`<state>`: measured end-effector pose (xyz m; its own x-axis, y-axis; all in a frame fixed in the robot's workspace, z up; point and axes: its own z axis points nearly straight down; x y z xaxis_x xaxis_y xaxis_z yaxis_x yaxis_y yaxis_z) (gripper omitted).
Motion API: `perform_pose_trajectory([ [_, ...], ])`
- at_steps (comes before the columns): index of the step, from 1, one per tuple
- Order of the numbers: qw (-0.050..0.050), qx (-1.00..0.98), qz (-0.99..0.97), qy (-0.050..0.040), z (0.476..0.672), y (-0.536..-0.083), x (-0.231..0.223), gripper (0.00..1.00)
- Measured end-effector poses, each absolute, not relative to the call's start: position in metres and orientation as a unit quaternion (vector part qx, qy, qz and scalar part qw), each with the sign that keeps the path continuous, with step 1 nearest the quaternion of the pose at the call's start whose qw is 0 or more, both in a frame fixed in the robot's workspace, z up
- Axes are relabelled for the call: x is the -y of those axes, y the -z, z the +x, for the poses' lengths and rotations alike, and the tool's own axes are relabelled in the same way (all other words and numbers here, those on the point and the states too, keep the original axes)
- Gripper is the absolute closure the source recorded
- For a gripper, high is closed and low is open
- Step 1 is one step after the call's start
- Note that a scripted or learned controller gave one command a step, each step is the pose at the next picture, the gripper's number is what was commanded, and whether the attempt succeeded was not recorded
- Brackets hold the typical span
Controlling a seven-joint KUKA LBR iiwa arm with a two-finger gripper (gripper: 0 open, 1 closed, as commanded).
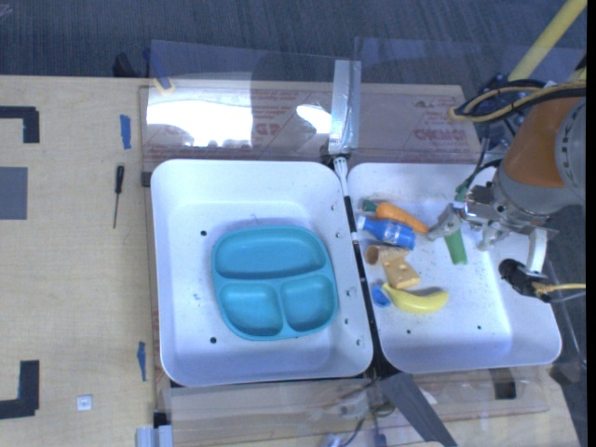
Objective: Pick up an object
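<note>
- A pale wooden desk is seen from above, with black angular markings, short strips of blue tape and a thin dark screwdriver-like tool lying on its left part.
- Beyond the far edge of the desk, a dark grey carpeted floor is visible.
- Two shallow white bins are set side by side on the desk, touching along a dark seam.
- In the left bin a teal divided tray is laid flat, with one long compartment on the far side and two smaller ones on the near side.
- A clear sheet with strong glare stands behind the bins, in front of brown cardboard with red print.
- In the right bin a cluster of small objects is gathered near the left wall: an orange carrot-like piece, a blue can-like item just beside it, a tan piece, and a yellow banana at the near end.
- A green object is seen just right of the cluster, directly under the gripper.
- The gripper is positioned over the far right part of the right bin; whether the jaws are open, closed or gripping the green object cannot be told.
- The arm is seen entering from the right, its orange band above the wrist, with yellow and black cables looped behind it.
</note>
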<state>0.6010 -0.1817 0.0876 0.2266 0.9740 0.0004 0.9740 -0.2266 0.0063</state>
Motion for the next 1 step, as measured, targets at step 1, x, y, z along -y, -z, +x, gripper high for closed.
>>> perform_pose_trajectory([
  [1, -0.001, -0.686, 0.727, -0.0024, 0.6219, -0.0866, 0.1981, 0.00],
])
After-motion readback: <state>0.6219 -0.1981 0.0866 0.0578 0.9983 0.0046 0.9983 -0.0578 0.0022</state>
